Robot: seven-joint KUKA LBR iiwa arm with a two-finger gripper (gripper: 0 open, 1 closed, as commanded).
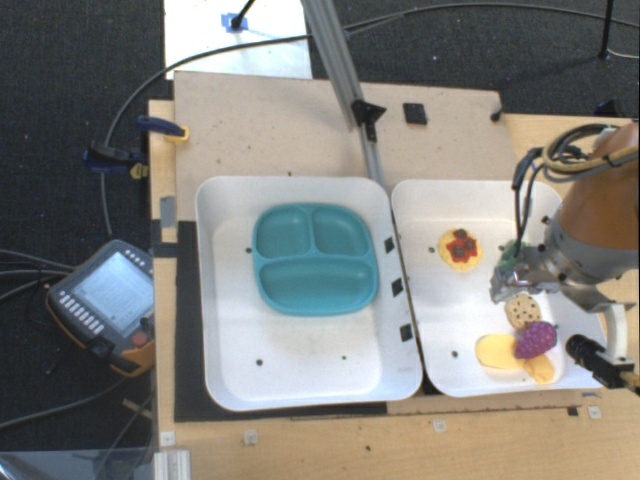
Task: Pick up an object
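— So which one are you after?

— Most likely the cookie (pixel 521 311), the round speckled biscuit in my right bin (pixel 432 268), toward its near right corner. My gripper (pixel 510 283) hangs just above its far left edge, so that is my guess, not a certainty.

— Does it point anywhere?

— No. It lies flat and is nearly round, so I see no long axis; any approach angle should serve. The purple grapes (pixel 536 339) sit just beside it on the near side, touching or almost so, and they rest partly on a yellow piece (pixel 496 351) whose long axis runs left to right along the bin's near wall.

— Why that crowding?

— I judge they are simply scattered loose, as bin items are. It leaves little room on the cookie's near side.

— Are your fingers open?

— I cannot tell; the wrist and cables hide them.

— Anything else around?

— A small pizza slice (pixel 460 249) lies apart, farther back in the same bin. In the left bin (pixel 215 298), a teal divided plate (pixel 315 258) sits flat.
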